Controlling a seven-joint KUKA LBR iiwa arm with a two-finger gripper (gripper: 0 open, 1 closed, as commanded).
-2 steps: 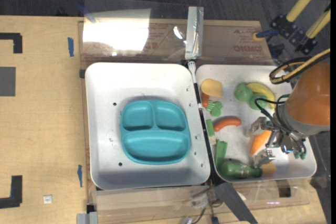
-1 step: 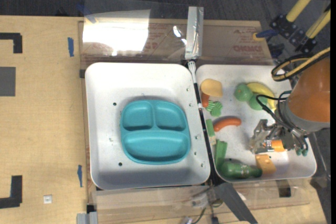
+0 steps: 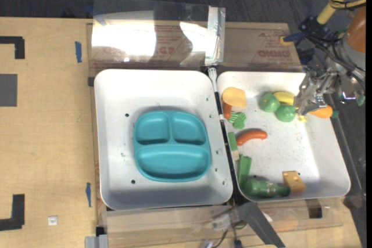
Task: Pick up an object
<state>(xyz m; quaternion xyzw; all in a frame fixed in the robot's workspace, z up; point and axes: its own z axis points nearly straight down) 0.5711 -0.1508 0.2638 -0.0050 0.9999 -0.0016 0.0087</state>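
My gripper [image 3: 308, 100] hangs over the right edge of the right bin [image 3: 325, 151], just right of two green balls [image 3: 276, 107] and a yellow piece [image 3: 283, 96]. A small orange piece [image 3: 321, 112] lies right beside the gripper's tip at the bin's rim; whether it is held is unclear. Further left in the same bin are a yellow-orange toy [image 3: 233, 96], a small green and orange toy [image 3: 235, 118] and a red chili [image 3: 251, 135]. A green bottle [image 3: 260, 186] and a tan block [image 3: 294, 181] lie near the front wall.
The left bin [image 3: 110, 96] holds a teal divided plate [image 3: 171, 144]. A clear plastic sheet [image 3: 157, 38] stands behind the bins. Cables and the arm's wrist [image 3: 349, 38] crowd the upper right. Open white floor lies in the right bin's middle [image 3: 290, 148].
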